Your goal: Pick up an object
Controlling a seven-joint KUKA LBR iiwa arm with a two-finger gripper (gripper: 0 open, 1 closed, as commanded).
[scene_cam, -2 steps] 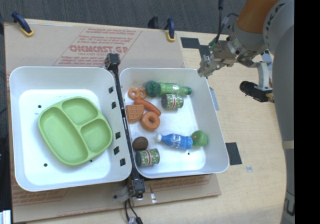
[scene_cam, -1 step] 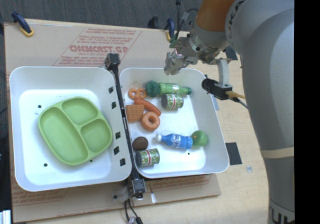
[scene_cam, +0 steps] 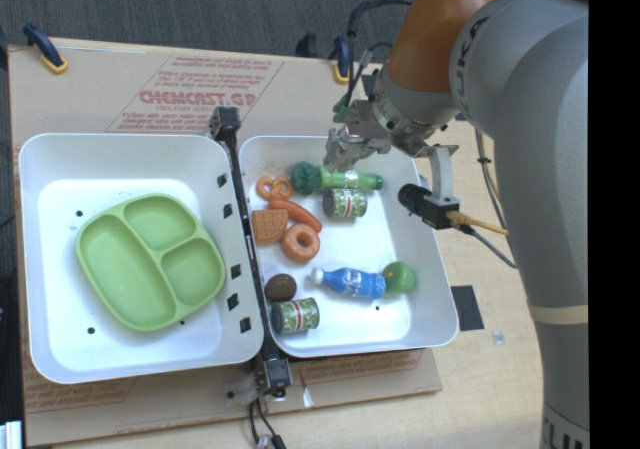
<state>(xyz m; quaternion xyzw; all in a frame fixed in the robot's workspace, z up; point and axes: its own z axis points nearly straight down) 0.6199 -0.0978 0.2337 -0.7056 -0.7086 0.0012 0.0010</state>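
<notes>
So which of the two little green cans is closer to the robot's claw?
The can at the top of the right bin, beside the green bottle, sits just below the gripper. The other can lies by the bin's bottom edge.

shallow white bins point(scene_cam: 40, 267): 2 | green three-compartment plastic plate point(scene_cam: 150, 260): 1 | small green-labelled cans point(scene_cam: 345, 203): 2 | blue plastic bottle point(scene_cam: 350, 282): 1 | green bottle point(scene_cam: 352, 180): 1 | glazed doughnut point(scene_cam: 300, 242): 1 | pretzel point(scene_cam: 273, 188): 1

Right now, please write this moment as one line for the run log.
arm: over right bin | gripper: above green bottle | grasp: not visible | left bin: green tray
</notes>
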